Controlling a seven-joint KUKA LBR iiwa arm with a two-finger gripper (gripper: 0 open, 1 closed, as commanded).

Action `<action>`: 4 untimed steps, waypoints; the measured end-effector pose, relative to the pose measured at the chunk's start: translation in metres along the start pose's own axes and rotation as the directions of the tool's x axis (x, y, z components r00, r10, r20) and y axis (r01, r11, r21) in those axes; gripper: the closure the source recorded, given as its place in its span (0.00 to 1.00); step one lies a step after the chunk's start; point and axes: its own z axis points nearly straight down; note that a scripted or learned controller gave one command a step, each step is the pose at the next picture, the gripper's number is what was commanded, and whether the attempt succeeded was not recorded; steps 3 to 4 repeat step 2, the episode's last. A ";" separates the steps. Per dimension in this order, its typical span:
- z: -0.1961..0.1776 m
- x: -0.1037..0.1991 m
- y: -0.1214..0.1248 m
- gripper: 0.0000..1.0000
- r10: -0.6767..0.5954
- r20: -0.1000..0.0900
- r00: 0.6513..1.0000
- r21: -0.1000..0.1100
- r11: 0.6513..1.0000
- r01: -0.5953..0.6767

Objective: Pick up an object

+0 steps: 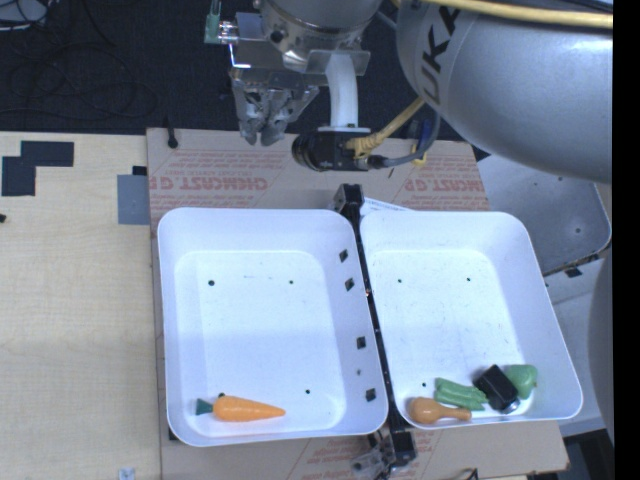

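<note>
Camera view: it looks down at a slant on my bench, with two shallow white bins side by side on a sheet of cardboard (420, 183).
Bench top, far left: pale wood (70, 298) with a few dark grey shapes (132, 197) lying flat on it.
Left bin (185, 230): white, with one toy in it.
Carrot (246, 408): an orange toy carrot with a green stub at its left end, lying flat along the near wall of the left bin, tip pointing right.
My gripper (268, 133): it hangs at the far side of the scene, above the cardboard beyond the far rim of the left bin, well apart from every toy.
My jaws: the fingertips sit close together and I see nothing between them; whether they are fully closed I cannot tell from this angle.
Divider (358, 298): a black strip with small clips where the two bins meet.
Right bin (540, 268): white, with its toys bunched in the near right corner.
Orange gourd-shaped toy (438, 411): against the near wall, leftmost of the bunch.
Green pod-like toy (460, 394): just beside and above the orange one, seemingly touching it.
Black block (497, 387): tilted, resting against the green pod's right end.
Second green toy (522, 377): partly behind the black block, nearest the right wall.
My arm (520, 68): grey and broad, reaching in from the far right.
</note>
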 end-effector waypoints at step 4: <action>0.160 -0.021 -0.015 1.00 0.003 0.003 1.000 0.006 1.000 -0.003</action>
